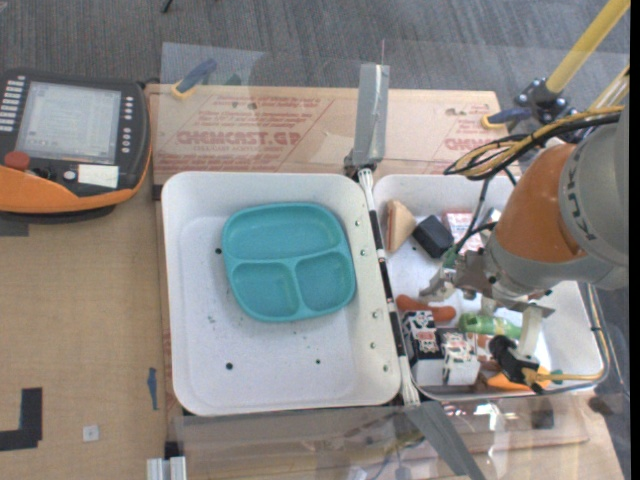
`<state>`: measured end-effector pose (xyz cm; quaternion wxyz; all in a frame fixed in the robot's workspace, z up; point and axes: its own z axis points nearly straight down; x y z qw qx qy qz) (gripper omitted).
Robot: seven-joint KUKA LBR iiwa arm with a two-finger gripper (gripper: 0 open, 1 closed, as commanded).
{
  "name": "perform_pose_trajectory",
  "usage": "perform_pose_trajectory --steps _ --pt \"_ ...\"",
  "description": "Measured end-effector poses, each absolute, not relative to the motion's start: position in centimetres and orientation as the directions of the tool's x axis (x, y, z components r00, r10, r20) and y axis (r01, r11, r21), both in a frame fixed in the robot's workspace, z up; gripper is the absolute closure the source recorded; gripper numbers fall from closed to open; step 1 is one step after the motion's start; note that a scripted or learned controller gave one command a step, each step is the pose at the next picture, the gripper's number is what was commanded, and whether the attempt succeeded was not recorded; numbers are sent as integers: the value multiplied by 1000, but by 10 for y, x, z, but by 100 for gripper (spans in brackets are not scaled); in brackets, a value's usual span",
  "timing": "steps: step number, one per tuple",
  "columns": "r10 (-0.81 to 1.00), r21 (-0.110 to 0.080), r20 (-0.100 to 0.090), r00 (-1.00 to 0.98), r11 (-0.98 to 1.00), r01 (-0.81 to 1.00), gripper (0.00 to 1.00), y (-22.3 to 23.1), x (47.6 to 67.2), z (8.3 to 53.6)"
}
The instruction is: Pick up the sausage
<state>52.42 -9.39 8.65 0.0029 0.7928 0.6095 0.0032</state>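
Arm: the grey arm with its orange band (535, 213) is seen lowered over the right bin (596, 340)
Gripper (470, 286): whether the fingers are open or shut cannot be told; nothing is seen held
Sausage (425, 308): laid reddish in the right bin, just beside the gripper
Left bin (185, 298): a teal divided plate (290, 261) is carried

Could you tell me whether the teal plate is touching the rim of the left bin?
Apart. The camera view shows white floor all around the teal plate, inside the left bin.
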Motion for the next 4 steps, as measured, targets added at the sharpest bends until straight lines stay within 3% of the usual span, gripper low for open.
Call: perform_pose_trajectory --steps 1,2,3,4 --pt "956 -4 -2 293 -293 956 0 -80 551 182" --pt "956 -4 -2 293 -293 956 0 -80 551 182" --pt "997 -2 -1 79 -79 997 0 -93 607 125" --pt "1000 7 1 -11 11 1000 0 -93 546 87"
